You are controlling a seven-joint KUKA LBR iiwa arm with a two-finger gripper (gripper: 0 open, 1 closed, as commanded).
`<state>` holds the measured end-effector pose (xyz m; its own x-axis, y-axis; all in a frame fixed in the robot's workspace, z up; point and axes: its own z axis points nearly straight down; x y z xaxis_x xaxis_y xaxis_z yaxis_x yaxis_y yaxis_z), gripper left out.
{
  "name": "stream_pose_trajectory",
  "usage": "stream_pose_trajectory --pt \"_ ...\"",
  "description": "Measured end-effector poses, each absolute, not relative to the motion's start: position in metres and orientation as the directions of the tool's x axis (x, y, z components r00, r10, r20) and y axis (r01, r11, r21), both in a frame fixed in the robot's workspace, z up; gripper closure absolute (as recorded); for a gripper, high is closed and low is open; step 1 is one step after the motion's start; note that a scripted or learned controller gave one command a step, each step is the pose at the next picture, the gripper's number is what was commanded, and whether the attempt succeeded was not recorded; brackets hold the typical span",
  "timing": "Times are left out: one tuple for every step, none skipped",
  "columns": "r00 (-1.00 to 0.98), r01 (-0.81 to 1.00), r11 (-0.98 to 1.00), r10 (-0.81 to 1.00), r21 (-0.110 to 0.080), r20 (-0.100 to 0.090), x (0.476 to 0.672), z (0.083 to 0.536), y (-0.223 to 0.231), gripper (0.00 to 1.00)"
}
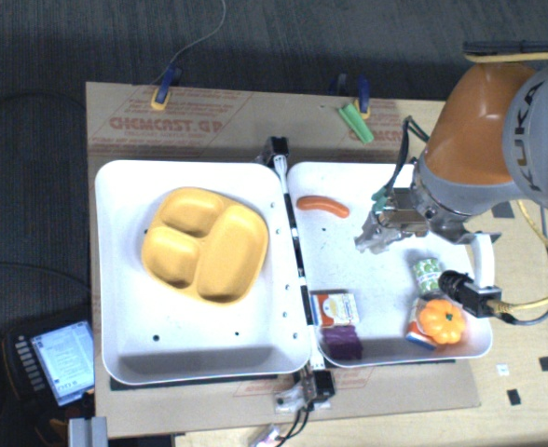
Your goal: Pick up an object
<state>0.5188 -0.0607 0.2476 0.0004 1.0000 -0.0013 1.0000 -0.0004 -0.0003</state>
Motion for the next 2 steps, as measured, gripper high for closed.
stream_pose_trajectory --pt "0.001 1.0 -0.001 1.0 -0.001 -0.001 0.484 0.227 -0.051 1.0" --pt "0.001 1.0 -0.001 1.0 -0.002 -0.001 0.483 0.203 -0.096 1.0"
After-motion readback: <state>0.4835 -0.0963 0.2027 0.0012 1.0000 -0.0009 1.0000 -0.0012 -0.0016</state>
